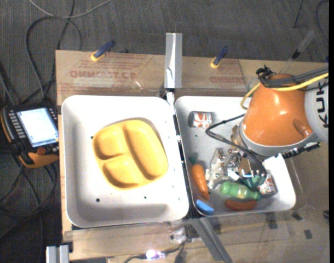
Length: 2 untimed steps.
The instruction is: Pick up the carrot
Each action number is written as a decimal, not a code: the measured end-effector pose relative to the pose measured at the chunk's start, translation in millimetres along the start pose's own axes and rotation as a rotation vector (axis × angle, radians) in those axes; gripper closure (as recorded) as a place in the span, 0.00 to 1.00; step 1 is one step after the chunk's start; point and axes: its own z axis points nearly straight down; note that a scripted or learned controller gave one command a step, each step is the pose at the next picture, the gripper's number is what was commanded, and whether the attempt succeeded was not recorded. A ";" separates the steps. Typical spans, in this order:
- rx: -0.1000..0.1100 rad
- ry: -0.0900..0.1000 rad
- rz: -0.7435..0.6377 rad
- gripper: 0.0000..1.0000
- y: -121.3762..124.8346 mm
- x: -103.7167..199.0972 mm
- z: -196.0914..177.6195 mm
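Over the right bin (287,199), arm reaching down, tool (238,166) beside carrot (199,182); finger state indiscernible

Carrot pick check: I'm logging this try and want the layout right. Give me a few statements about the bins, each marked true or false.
1. The carrot lies in the right bin. True.
2. The yellow divided tray sits in the right bin. False: it sits in the left bin.
3. The gripper is over the right bin. True.
4. The carrot is between the gripper's fingers. False: it lies in the bin, to the gripper's left in the view.
5. A green bottle lies in the left bin. False: it lies in the right bin.
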 end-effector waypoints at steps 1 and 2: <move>0.000 -0.001 -0.299 1.00 84.7 3.0 -21.3; -0.001 0.000 -0.824 1.00 29.1 -9.0 -23.9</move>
